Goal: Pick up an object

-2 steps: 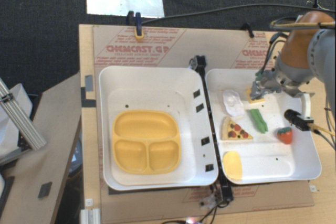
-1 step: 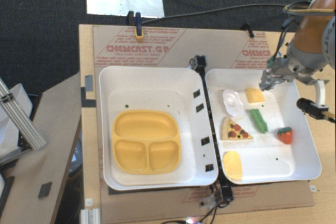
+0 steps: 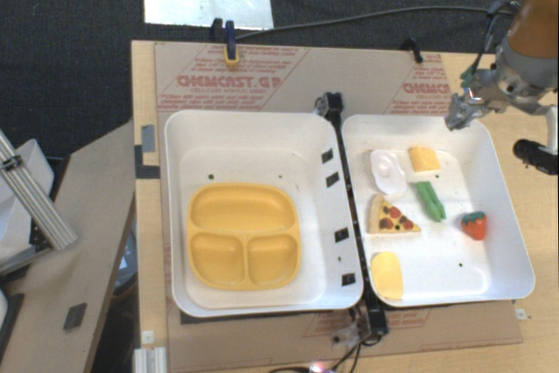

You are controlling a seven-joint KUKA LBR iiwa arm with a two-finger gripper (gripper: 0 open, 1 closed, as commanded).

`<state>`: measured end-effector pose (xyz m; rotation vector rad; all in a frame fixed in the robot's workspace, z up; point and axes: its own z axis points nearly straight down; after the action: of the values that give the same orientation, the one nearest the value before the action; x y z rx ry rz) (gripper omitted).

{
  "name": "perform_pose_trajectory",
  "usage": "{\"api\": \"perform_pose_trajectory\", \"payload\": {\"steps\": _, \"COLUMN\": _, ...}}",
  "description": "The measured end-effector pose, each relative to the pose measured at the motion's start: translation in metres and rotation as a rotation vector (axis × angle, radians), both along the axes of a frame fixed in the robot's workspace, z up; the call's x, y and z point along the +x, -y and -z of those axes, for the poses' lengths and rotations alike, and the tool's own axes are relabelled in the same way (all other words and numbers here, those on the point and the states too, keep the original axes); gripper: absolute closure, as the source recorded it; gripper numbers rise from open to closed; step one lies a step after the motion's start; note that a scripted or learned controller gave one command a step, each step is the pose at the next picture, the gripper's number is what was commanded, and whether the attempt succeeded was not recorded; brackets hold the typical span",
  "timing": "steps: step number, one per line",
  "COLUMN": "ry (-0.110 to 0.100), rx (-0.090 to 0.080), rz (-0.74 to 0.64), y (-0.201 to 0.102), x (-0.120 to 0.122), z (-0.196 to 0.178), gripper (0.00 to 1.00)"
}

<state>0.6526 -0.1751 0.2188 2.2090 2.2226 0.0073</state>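
Gripper hovered over right bin's back rim; finger spread could not be told | toy strawberry lay alone near right wall | best to centre above it, then descend straight.

Grey arm here, orange band above the wrist, dark cable looping round it, metal gripper at the tip.

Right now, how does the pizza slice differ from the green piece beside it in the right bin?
The pizza slice is a flat tan triangle with red spots; the green piece is a narrow one-coloured bar. The pizza slice lies nearer the divider between the bins, the green piece farther right. Both are toy foods lying in the right bin, apart from the tool.
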Motion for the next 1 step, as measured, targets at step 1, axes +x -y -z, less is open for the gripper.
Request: {"api": "perform_pose_trajectory", "payload": {"steps": 1, "ry": -0.003, "rx": 0.001, "rz": -0.001, "y": 0.0001, "x": 0.0012, "z": -0.0538, "gripper": 1.0}}
